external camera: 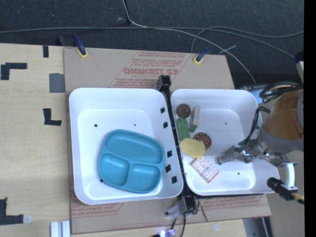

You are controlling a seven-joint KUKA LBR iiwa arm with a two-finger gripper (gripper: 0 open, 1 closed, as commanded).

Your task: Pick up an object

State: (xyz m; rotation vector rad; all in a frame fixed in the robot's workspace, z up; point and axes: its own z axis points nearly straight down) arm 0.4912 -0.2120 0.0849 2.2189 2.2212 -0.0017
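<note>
Claw: the gripper (223,158) is hanging low over the right bin (232,98), fingers pointing toward the divider; nothing is showing between them, and I cannot tell whether they are spread or closed.
Nearest thing: a flat red-and-white packet (205,169) is lying just beyond the fingertips and slightly below them in the view, apart from them.
Further out: a yellow rounded piece (192,147) is sitting past the packet, touching or overlapping a brown patterned disc (203,139); a green piece (183,128), a small brown round thing (183,110) and a pale strip (196,114) are lying further off, near the divider.
Far side: a blue divided tray (131,161) is resting in the left bin (81,132), well away from the claw.
Handling, judged: the packet is looking thin, light and floppy, so it is likely needing a pinch on one edge. The yellow piece is looking bulkier and easier; across its narrow width seems best.
Stage: nothing is lifted yet.
</note>
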